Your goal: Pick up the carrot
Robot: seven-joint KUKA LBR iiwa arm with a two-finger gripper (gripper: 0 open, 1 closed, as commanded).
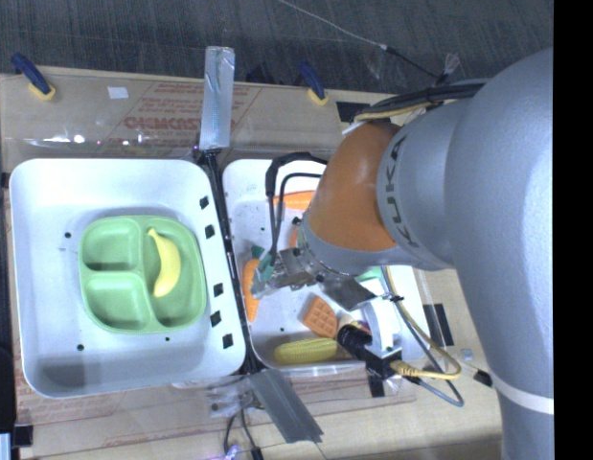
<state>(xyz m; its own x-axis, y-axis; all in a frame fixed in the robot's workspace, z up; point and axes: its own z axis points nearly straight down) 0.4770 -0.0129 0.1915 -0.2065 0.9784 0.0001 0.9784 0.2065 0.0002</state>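
The carrot [250,293] is a slim orange piece lying along the left wall of the right bin [240,192]. My gripper [273,272] is low in that bin, right beside the carrot's upper end, and the grey arm with its orange band [358,195] hides most of the bin behind it. Whether the gripper touches the carrot cannot be made out.
A yellow corn cob [306,351] lies at the right bin's front and a waffle-like orange piece [321,316] beside it. Another orange item [296,200] peeks out behind the arm. The left bin [37,257] holds a green divided plate [109,276] with a banana [166,263].
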